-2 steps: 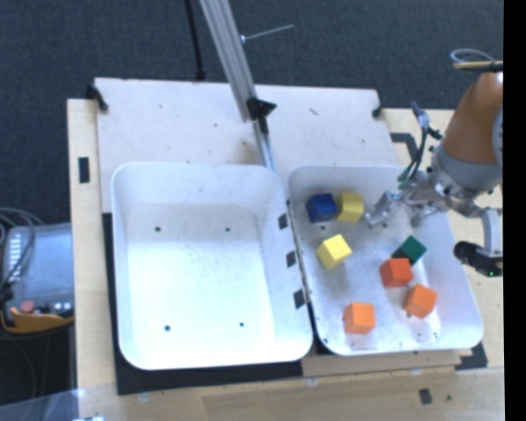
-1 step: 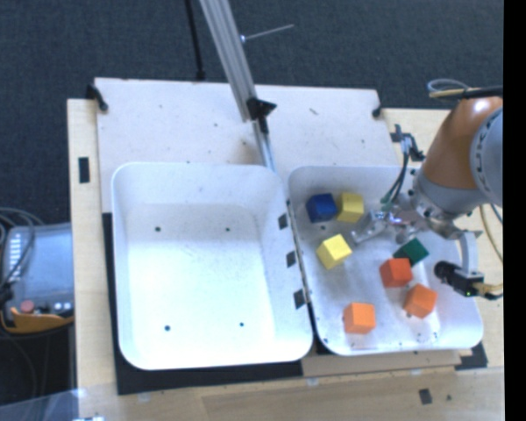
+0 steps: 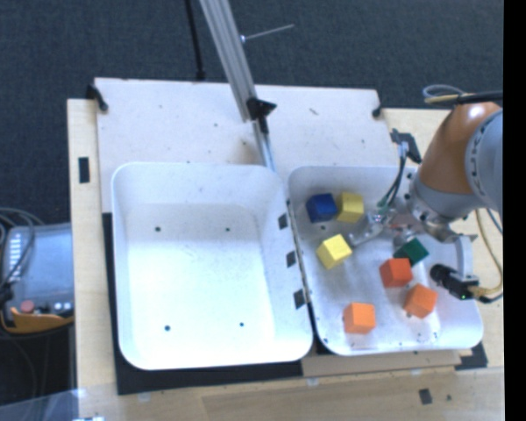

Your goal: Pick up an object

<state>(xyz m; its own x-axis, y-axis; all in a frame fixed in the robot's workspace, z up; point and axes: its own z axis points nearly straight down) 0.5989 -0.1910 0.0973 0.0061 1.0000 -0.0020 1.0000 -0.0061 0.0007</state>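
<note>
The right bin [image 3: 460, 327] holds several small cubes. A blue cube [image 3: 322, 207] and a yellow cube [image 3: 351, 206] sit side by side near its back left. Another yellow cube [image 3: 334, 251] lies just in front of them. A green cube [image 3: 411, 252], a red-orange cube [image 3: 395, 272] and two orange cubes [image 3: 421, 301] [image 3: 359, 317] lie toward the front right. My gripper [image 3: 372, 228] hangs low over the bin floor between the back yellow cube and the green cube, just right of the front yellow cube. No cube is visibly lifted.
The left bin [image 3: 123, 182] stands beside the right one, sharing a middle wall. A slanted aluminium pole [image 3: 232, 55] rises from the back of the bench. The grey and orange arm [image 3: 456, 160] covers the right bin's back right corner.
</note>
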